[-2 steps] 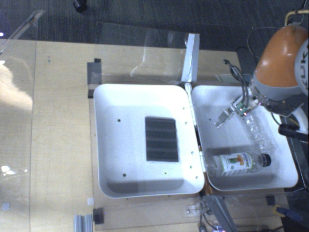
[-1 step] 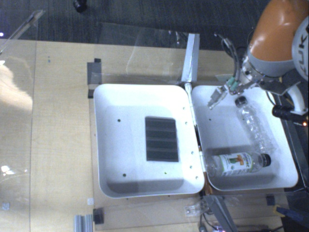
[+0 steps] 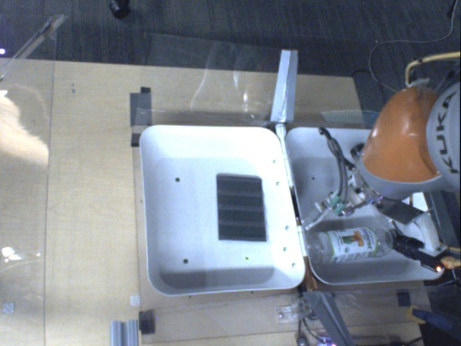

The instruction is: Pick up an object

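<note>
1 bottle [image 3: 351, 243] lies at 6 o'clock just below gripper [image 3: 338, 206], long axis 3-to-9; claw state indiscernible.

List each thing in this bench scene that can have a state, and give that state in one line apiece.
Bottle: lying on its side in the right bin, near the front wall.
Dark ribbed block: lying flat in the middle of the left bin.
Left bin: holds the block.
Right bin: holds the bottle, with the arm over it.
Arm: reaching over the right bin.
</note>
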`<act>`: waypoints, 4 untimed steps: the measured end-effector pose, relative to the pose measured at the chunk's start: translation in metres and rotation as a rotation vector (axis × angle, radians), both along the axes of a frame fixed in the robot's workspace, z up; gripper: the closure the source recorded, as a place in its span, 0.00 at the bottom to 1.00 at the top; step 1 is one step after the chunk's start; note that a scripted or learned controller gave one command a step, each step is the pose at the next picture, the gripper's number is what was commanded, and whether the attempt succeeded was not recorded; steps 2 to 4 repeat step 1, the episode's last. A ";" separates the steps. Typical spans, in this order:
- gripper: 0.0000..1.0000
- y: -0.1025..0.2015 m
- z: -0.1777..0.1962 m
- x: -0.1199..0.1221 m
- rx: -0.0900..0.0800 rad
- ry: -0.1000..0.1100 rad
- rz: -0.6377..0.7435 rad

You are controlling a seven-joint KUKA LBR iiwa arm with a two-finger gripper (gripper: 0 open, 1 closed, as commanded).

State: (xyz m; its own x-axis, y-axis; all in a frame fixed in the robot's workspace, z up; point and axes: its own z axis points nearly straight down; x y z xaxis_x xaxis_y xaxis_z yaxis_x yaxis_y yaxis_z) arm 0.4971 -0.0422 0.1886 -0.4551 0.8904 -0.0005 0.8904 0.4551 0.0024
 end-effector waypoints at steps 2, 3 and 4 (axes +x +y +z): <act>0.00 -0.072 -0.044 0.030 -0.001 -0.001 0.014; 0.00 -0.072 -0.044 0.030 -0.001 -0.001 0.014; 0.00 -0.072 -0.044 0.030 -0.001 -0.001 0.014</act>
